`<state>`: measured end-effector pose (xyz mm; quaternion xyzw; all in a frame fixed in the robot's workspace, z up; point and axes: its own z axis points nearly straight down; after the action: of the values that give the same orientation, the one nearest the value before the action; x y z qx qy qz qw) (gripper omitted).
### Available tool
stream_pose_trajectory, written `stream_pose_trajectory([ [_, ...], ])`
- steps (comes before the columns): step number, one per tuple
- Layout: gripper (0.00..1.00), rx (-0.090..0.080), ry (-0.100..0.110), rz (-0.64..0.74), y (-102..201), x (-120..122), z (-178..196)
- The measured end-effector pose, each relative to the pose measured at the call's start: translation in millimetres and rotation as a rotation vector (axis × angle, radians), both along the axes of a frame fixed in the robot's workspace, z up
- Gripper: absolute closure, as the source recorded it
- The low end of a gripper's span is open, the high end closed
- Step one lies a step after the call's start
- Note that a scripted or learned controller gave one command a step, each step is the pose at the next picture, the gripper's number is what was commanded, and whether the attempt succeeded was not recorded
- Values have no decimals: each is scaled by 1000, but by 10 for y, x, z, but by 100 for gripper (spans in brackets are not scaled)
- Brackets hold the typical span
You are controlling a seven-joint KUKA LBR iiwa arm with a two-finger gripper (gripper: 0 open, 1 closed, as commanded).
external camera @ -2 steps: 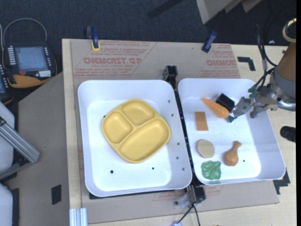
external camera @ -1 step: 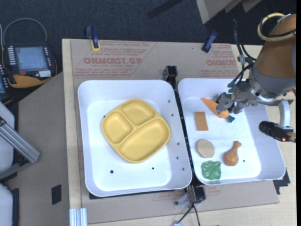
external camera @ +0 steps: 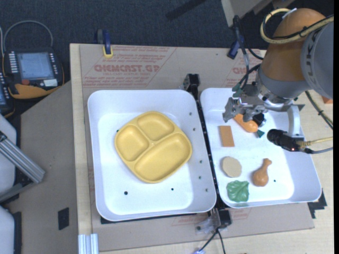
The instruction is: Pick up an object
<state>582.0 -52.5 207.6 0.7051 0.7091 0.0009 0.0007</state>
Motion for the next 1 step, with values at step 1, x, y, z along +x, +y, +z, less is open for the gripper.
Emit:
stream_pose_trajectory([
  [1,100,0,0,-1,442,156,-15],
])
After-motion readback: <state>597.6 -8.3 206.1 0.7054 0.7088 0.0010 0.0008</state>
